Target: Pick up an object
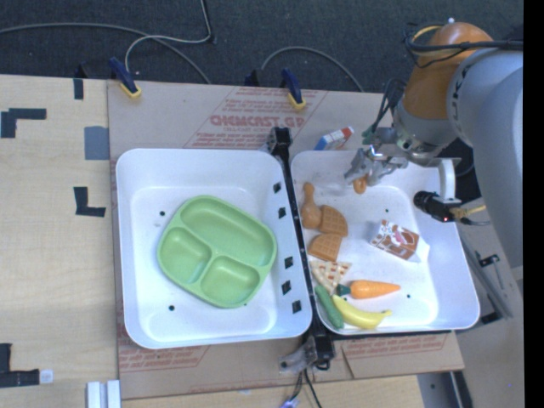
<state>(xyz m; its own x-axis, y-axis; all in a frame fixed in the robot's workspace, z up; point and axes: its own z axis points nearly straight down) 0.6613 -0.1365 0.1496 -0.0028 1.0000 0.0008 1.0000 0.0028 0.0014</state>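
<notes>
The right bin (442, 308) holds several toy foods: a brown drumstick (309, 204), a tan bread piece (334, 223), a waffle (331, 272), an orange carrot (372, 290), a yellow banana (363, 316) and a red-and-white packet (395, 240). My gripper (365, 175) hangs over the bin's far edge, reaching in from the right. A small brown item (360, 185) sits right at its tip; whether it is gripped is unclear.
A green divided plate (217, 249) lies in the left bin (136, 228). A small red, white and blue tube (336, 138) rests on the cardboard behind the right bin. Blue clamps (124, 76) and cables sit along the back edge.
</notes>
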